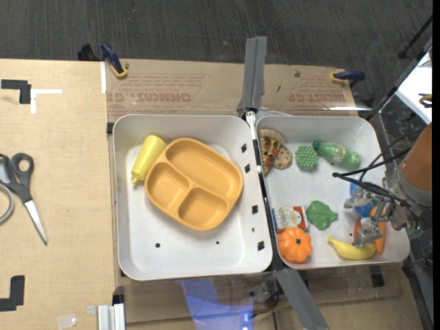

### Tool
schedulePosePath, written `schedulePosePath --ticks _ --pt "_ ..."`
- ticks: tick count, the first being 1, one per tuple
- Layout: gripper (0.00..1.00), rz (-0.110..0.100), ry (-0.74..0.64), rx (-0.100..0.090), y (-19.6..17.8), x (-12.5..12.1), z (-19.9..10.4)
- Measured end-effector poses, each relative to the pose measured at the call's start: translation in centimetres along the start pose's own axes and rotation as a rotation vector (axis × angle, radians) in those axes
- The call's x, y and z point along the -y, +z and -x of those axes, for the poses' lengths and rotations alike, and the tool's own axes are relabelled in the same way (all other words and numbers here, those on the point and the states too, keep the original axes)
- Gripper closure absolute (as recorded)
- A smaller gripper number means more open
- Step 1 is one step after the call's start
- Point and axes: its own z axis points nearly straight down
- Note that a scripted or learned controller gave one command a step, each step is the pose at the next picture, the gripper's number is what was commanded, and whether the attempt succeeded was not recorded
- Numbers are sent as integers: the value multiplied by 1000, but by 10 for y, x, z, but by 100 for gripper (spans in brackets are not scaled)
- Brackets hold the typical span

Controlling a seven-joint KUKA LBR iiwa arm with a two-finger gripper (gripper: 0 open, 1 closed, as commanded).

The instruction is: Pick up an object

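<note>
Tool [368, 234] sits lower right of frame, just above banana [352, 249]; finger state can't be told. Best drop straight, centre over banana, avoid bin wall [402, 253].

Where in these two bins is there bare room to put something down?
Left bin: a wide bare strip along the front, below the tray. Right bin: a small patch between bottle and leaf. Its front is crowded: pumpkin, banana, gripper.
</note>
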Motion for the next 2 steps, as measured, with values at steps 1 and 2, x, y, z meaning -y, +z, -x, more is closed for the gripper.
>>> schedulePosePath --ticks 1,2 --pt "0 0 -64 -7 1 1 4" --pt "0 4 -130 -20 6 -92 38"
